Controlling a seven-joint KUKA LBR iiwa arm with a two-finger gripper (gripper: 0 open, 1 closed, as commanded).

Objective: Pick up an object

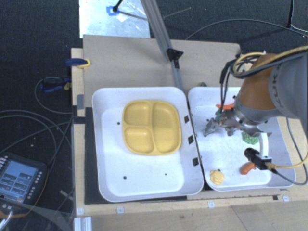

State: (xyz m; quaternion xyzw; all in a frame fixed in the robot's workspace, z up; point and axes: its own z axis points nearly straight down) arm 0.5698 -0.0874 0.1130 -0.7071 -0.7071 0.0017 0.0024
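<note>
Nearest the camera in the right-hand shallow white bin (202, 154) lie a small pale-yellow lumpy toy food (217, 177) and, just beside my cable clamp, a short orange carrot-like piece (247, 168). Further in, my gripper (210, 127) hangs low over bare bin floor; whether it is spread or pressed together I cannot tell. A green leafy item (249, 138) peeks from under my wrist. I judge the yellow piece the easiest target: centre above it, descend straight, then pinch. The yellow three-compartment plastic plate (152, 127) sits in the left bin.
</note>
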